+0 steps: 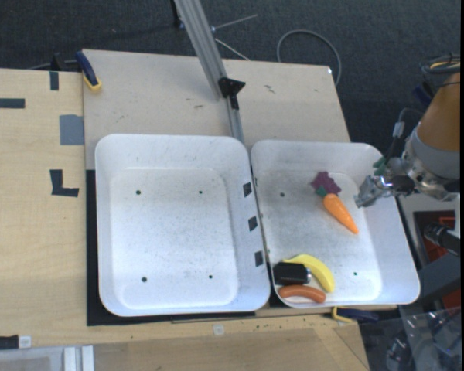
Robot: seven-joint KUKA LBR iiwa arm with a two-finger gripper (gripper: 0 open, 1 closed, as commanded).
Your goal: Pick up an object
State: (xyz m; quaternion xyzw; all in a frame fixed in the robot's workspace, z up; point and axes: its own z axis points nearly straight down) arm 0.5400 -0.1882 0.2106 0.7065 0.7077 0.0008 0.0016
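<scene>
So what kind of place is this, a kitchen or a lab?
Most likely a robot lab: a grey arm's gripper reaches over two white bins, and the food there is toys, like the carrot and banana.

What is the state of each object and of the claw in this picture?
toy carrot: lying flat in the right bin, purple top beside it, not held.
banana: lying at the bin's near edge, touching the black block.
red sausage: lying against the near rim.
left bin: sitting flat on the bench.
claw: over the right bin's far right side, holding nothing visible.
</scene>
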